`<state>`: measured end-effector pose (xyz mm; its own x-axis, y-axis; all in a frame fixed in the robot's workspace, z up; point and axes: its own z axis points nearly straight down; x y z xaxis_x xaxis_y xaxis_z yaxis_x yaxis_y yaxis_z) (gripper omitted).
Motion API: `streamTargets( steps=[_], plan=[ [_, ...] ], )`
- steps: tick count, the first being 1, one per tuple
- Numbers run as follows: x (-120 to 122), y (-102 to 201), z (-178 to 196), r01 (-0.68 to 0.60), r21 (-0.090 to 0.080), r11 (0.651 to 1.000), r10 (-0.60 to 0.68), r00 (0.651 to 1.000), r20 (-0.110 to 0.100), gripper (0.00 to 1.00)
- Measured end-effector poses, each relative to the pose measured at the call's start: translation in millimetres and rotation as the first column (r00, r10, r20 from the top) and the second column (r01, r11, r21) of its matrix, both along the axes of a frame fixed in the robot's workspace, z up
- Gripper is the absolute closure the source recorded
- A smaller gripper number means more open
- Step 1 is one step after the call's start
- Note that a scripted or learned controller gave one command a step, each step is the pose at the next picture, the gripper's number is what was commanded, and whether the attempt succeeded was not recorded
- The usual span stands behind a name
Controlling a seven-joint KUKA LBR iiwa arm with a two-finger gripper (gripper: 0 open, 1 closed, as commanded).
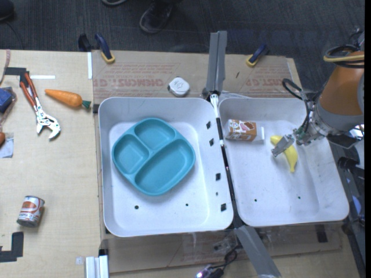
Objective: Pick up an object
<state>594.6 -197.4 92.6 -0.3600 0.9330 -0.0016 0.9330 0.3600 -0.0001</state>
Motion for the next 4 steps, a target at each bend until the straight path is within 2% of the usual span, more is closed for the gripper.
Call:
streamTargets(
  steps=[1,2,3,4],
  plan=[
    [1.1,-0.3,10.3,0.003,0.000,1.000,-0.003,1.000,0.004,1.00],
    [58.4,70.1,-0.4,0.144,0.002,0.990,-0.144,0.990,-0.007,1.00],
    [64.7,103.7,119.8,0.266,0.000,0.964,-0.266,0.964,0.002,1.00],
    [64.4,39.3,-0.1,-0.171,-0.001,0.985,0.171,0.985,0.001,1.00]
  ],
)
